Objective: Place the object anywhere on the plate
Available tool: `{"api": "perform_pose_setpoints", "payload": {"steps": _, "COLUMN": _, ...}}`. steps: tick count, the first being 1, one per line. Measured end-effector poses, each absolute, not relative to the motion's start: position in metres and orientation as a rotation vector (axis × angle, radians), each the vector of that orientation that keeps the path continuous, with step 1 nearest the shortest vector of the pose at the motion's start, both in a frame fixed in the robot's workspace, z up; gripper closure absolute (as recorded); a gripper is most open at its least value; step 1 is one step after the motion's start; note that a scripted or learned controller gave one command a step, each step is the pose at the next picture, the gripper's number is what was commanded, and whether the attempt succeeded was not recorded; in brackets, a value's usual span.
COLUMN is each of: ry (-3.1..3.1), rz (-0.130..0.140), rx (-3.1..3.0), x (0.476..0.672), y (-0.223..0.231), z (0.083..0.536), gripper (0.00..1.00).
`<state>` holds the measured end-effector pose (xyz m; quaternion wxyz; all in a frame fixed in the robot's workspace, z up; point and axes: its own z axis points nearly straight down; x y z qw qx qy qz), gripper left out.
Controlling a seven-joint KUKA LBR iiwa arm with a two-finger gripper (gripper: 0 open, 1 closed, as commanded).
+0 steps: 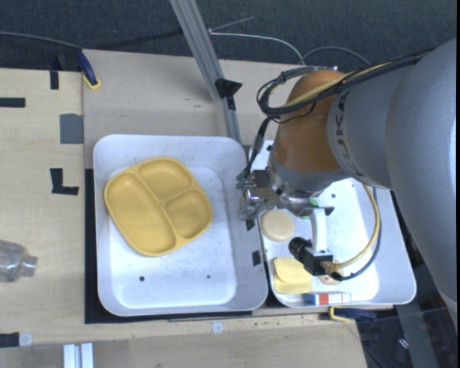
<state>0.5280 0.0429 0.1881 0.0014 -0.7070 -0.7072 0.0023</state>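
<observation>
Low over the right bin (395, 282), the gripper (280, 225) sits at that bin's left edge, under the grey arm (399, 98) and its orange band (307, 129); whether it is open or closed cannot be told, since the wrist hides that part. A pale round object (277, 226) lies right below it, and I cannot tell if it is held or merely lying in the bin. Just beside it, toward the near-left corner of the same bin, lies a yellow block (291, 276).

The yellow divided plate (158, 204) rests in the left bin (111, 282), toward its far-left part, with nothing on it.

As a judgement: if the round object is not truly caught, the arm may lift away without it. Its smooth round form looks likely to slip. Carrying it over the raised rims between the two bins could knock it loose, and a drop near the plate's edge might send it rolling off onto the bin floor.
</observation>
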Motion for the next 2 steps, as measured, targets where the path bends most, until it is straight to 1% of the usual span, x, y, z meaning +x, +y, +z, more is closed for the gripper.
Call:
{"api": "perform_pose_setpoints", "payload": {"steps": 1, "ry": -2.221, "rz": 0.003, "rx": -2.218, "x": 0.508, "y": 0.030, "z": 0.188, "gripper": 1.00}}
{"api": "perform_pose_setpoints", "payload": {"steps": 2, "ry": -2.222, "rz": 0.001, "rx": -2.219, "x": 0.507, "y": 0.020, "z": 0.198, "gripper": 1.00}}
